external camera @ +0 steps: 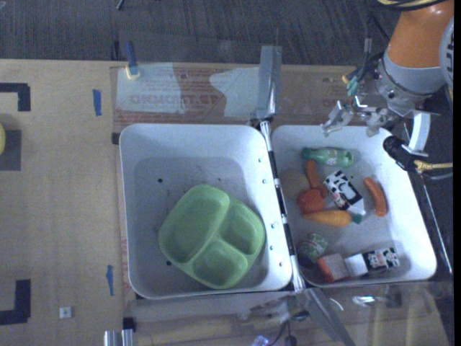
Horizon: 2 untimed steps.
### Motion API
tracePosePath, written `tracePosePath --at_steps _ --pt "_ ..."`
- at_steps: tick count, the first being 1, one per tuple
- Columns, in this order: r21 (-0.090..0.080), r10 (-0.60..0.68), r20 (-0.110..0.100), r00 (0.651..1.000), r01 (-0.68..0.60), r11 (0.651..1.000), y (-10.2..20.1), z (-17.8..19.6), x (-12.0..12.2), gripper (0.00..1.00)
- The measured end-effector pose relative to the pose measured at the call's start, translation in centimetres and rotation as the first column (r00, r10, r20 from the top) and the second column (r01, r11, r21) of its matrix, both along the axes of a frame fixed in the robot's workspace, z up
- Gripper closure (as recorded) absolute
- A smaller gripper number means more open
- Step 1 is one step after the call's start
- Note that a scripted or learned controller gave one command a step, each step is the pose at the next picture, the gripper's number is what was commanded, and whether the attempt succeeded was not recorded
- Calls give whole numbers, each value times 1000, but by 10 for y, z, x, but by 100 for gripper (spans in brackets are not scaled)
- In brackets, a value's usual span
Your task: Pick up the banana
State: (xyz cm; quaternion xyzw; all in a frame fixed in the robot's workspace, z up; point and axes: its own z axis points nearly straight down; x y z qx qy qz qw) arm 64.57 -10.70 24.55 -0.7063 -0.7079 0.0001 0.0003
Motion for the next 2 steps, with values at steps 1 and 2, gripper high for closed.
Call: tracePosePath --at_steps 1,2 --pt "0 -330 -3 944 330 944 -41 -132 -8 0" --pt "0 -460 -4 888 460 888 -38 -97 -70 0"
